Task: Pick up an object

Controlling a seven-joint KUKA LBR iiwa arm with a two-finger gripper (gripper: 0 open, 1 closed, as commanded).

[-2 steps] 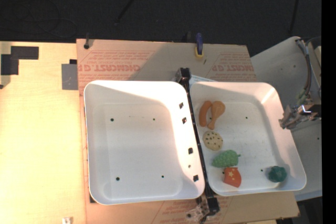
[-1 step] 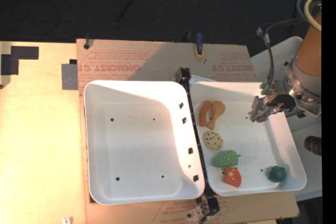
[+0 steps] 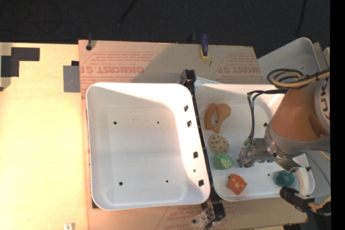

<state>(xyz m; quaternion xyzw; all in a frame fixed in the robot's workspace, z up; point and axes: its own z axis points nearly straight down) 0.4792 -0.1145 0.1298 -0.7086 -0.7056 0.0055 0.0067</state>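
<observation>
Orange-banded arm (image 3: pixel 302 116) reaches into right bin (image 3: pixel 259 191); jaws (image 3: pixel 247 159) low just beside green toy (image 3: pixel 223 161), grip state cannot tell. Nearby: beige ball (image 3: pixel 218 143), orange toy (image 3: pixel 216 115), red block (image 3: pixel 236 184).

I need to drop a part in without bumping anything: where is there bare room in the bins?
The left bin has a bare floor from wall to wall. The right bin is crowded: orange toy, beige dotted ball, green lump, red piece, teal object, with the end effector among them.
</observation>
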